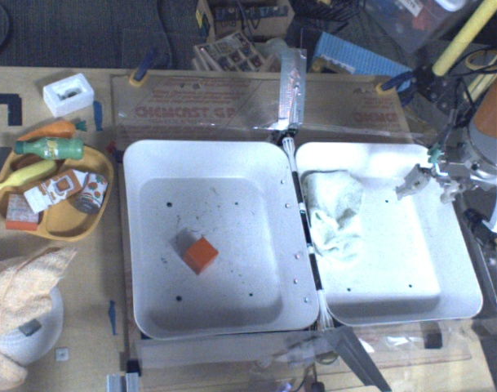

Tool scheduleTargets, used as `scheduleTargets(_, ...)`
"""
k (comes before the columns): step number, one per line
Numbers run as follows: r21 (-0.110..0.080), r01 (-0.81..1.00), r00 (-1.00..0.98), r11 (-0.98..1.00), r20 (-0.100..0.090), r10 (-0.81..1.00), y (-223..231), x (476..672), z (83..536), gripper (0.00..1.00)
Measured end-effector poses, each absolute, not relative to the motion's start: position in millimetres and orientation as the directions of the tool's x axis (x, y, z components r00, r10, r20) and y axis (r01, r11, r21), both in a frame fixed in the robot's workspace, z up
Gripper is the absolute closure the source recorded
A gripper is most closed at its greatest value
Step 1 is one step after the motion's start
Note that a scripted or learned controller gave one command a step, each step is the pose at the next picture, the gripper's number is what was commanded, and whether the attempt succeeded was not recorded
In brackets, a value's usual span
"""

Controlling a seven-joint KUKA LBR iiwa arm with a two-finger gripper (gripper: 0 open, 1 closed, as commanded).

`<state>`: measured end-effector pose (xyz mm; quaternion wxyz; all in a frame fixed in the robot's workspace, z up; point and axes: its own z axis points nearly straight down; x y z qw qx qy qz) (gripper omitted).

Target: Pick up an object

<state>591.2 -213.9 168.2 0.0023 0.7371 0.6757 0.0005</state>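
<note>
Over at the right edge of the right bin (444, 300) the gripper (432, 178) is hanging above the rim near the far right corner, and I honestly can't tell what state it's in, it's just a small pale grey shape from this angle. Nothing visibly caught in it, so I wouldn't call anything grabbed yet.

Candidates for the pick: an orange block (201, 255) sitting alone near the middle of the left bin (150, 170), and a crumpled white cloth (334, 215) bunched against the left wall of the right bin, toward the far end.

What could go wrong, as I see it:
- The cloth is white on white and floppy, so a pinch could easily close on a loose fold and slip off on the lift.
- It's right against the wall, so coming down there risks clipping the rim between the bins.
- The block lies turned at an angle, so a misaligned grip could squirt it sideways.
- The arm is well apart from the block, a long reach across.
</note>
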Motion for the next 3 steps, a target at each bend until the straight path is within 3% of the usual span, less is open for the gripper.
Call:
scheduleTargets(1,0.002,0.905,0.426,-0.426,-0.002,0.905,-184.2,639.9,99.2,0.00)
scheduleTargets(2,0.002,0.920,0.392,-0.392,-0.001,0.920,-194.8,604.7,211.9,0.00)
scheduleTargets(3,0.002,0.938,0.347,-0.347,0.000,0.938,-131.2,598.5,93.8,0.00)
